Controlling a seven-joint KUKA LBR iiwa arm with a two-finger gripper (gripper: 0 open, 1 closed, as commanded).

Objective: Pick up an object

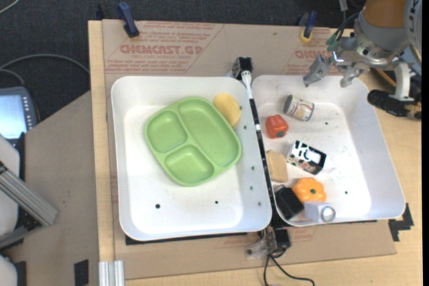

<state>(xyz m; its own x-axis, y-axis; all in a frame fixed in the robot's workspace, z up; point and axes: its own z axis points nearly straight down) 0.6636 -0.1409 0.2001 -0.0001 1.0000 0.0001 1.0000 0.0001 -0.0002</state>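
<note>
Orange toy pumpkin (pixel 310 190) near right bin (pixel 375 144) front edge: light, hard, slick, pinch across its body | red pepper (pixel 276 125) mid-left: same | small jar (pixel 299 108): may roll | gripper (pixel 333 69) fingers apart, empty, over far edge

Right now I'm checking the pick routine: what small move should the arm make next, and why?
Probably lower the gripper, shifting slightly left toward the small jar. The gripper hangs open above the right bin's far edge, holding nothing, and the jar lies nearest.
</note>
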